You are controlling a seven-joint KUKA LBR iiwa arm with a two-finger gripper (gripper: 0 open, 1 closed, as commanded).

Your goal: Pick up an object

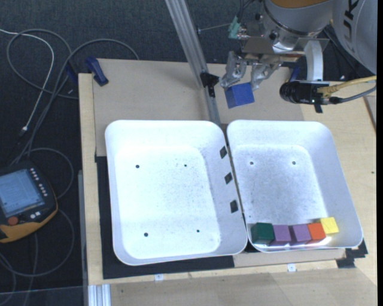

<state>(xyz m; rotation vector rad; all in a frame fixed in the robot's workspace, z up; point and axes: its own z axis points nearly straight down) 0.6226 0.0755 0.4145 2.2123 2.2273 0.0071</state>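
blue is what we notice first: a small blue block hangs at the tips of the gripper, raised above the bench, just past the far rim of the right bin. we see the block pinched between the two metal fingers, tilted a little, with its lower corner pointing toward the bins. the fingers are clamped on its upper edge, so the block is off every surface and held clear of both bins.

we see the arm entering from the upper right, its grey body and an orange band at the top edge of the view, with a black cylinder and cables mounted beside the wrist.

in the right bin, along its near wall, we count five blocks in a row, touching one another: a green block, two purple blocks, an orange block and a yellow block at the right end. the left bin sits just beside the right bin, their inner rims meeting.

a slanted aluminium post rises from between the bins' far corners. a handheld pendant lies on the dark floor at the left, with cables looping near it.
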